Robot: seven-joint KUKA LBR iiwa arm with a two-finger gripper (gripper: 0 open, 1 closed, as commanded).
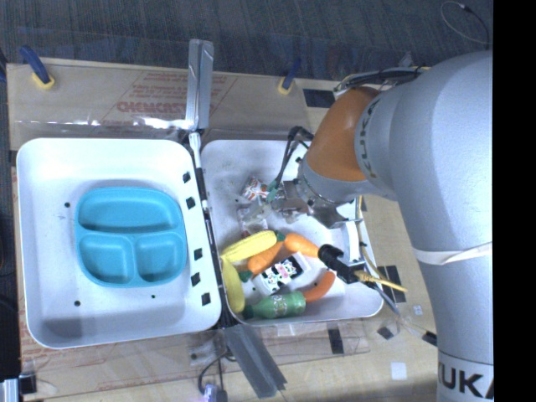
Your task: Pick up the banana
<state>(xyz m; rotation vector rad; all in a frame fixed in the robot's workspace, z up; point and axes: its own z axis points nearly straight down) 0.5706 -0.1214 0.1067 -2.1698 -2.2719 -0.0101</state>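
The banana (232, 285) lies untouched against the left wall of the right bin (219, 167), beside a carrot (266, 256) and corn (249, 245), while the gripper (270, 194) hangs above the clutter, its opening impossible to tell, so the pick remains undone.

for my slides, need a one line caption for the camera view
Grey arm's gripper over the right white bin above the yellow banana; blue divided tray alongside.

You see a bulky arm (444, 166) of smooth light-grey rounded casings, with a glossy orange band (339, 136) ahead of the wrist. Thin black cables (291, 145) loop beside that band. White "KU" lettering (465, 382) sits on a dark panel on the lower casing.
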